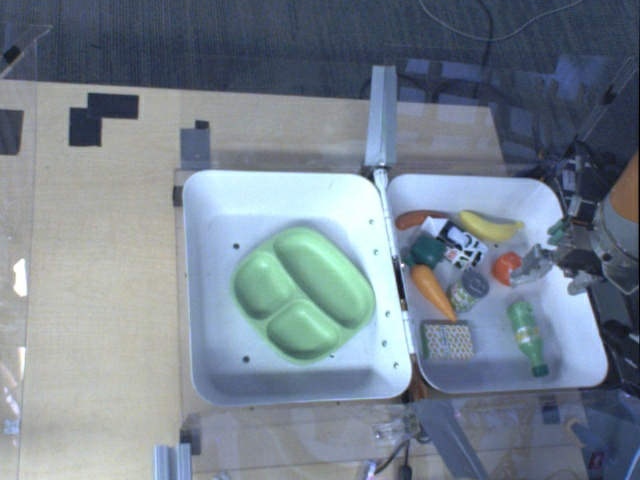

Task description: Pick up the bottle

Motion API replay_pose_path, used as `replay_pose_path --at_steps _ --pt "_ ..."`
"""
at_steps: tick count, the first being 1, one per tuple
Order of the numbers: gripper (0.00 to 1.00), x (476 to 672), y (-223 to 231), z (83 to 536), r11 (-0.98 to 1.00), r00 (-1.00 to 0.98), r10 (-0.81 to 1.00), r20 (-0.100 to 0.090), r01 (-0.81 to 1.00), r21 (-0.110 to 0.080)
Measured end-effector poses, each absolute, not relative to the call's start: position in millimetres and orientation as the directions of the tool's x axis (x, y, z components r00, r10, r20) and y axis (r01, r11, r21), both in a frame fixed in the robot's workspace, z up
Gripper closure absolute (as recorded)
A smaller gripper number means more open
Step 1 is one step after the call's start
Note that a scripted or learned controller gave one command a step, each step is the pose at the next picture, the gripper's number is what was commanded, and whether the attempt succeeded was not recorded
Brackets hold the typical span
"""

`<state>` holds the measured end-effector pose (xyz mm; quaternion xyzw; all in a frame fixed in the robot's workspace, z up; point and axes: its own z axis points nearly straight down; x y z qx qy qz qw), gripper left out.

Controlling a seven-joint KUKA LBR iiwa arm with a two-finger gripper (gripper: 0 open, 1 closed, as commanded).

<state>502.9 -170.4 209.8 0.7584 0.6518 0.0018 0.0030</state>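
While the arm reaches in from the right edge, the scene reads so:
Gripper: the grey two-finger gripper hangs over the right shallow white bin, beside a small red ball; whether it is wide or narrow, I cannot tell.
Bottle: the green plastic bottle lies flat, below and slightly left of the gripper, apart from it.
Axis: long axis runs top-to-bottom, cap toward the near wall.
Neighbours: orange carrot, yellow banana.

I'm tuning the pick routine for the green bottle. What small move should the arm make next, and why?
Probably shift the gripper toward the near edge of the right bin, to come above the green bottle. The bottle lies on its side, untouched, nearer the camera, while the gripper sits by the tomato.
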Motion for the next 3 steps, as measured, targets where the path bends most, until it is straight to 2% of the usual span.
replay_pose_path --at_steps 1,2,3 --pt "0.00 490.7 -190 89 0.017 -0.017 1.000 -0.003 1.000 0.012" --pt "1.00 493.8 -189 101 0.019 -0.019 1.000 -0.003 1.000 0.019" --pt "1.00 507.2 -121 203 0.059 -0.059 0.998 -0.001 0.998 0.006"
